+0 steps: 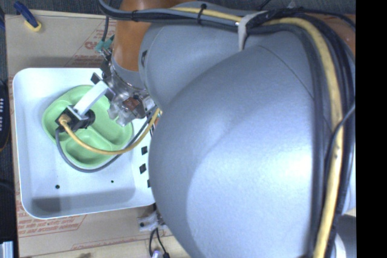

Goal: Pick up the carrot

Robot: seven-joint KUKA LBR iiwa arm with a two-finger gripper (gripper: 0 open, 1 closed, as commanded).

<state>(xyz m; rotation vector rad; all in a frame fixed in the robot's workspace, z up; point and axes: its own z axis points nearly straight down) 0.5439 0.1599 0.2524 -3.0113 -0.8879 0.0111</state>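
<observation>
White bin [36, 190] below, gripper [124, 107] low above green dish [100, 130] directly beneath. Open or shut: cannot tell. Carrot hidden, likely under gripper. Reach step in hand; next: finding carrot, dropping, closing on it.

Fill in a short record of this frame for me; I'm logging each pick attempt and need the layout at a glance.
bin: white bin, shallow, at the view's left
contents: pale green dish, lying in the bin's upper half
gripper: gripper, low over the dish's right part
arm: grey arm, orange band above the wrist, reaching in from the right and covering that side of the view
</observation>
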